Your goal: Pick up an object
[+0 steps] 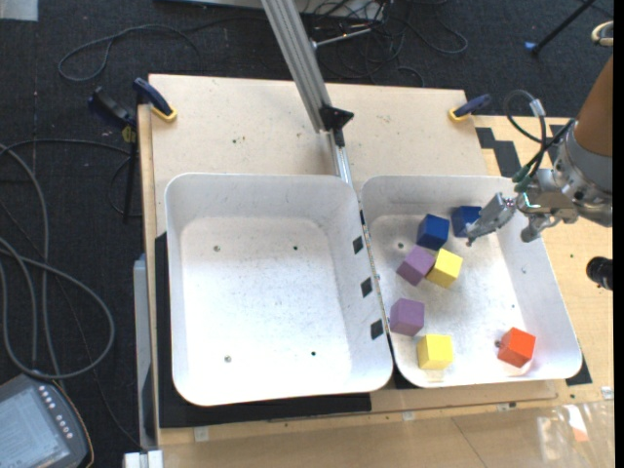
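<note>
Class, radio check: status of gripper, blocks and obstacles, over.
Gripper over right bin, fingers apart, holding nothing. Blue block beside it. Second blue block close by; nothing covering either.

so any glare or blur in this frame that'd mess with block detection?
Camera view: even light, soft shadows, no harsh glare on the right bin; blocks sharp, e.g. the orange block; the gripper looks slightly soft, partly covering a blue block.
</note>
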Robot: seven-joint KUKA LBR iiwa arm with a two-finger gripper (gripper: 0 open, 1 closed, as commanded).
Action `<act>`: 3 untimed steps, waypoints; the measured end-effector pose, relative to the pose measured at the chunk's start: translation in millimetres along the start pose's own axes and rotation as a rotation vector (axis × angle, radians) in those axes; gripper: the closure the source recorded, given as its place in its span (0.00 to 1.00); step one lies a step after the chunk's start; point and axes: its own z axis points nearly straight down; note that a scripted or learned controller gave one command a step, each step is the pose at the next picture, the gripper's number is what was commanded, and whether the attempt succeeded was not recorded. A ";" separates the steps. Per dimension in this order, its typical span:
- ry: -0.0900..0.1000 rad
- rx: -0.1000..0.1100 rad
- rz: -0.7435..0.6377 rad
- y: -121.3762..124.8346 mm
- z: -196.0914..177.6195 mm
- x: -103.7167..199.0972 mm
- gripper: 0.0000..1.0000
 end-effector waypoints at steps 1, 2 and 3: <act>-0.001 -0.004 0.002 0.6 -2.1 -0.2 0.00; 0.000 0.001 0.003 4.0 51.7 9.7 0.00; 0.001 0.003 0.004 -3.2 113.9 9.2 0.00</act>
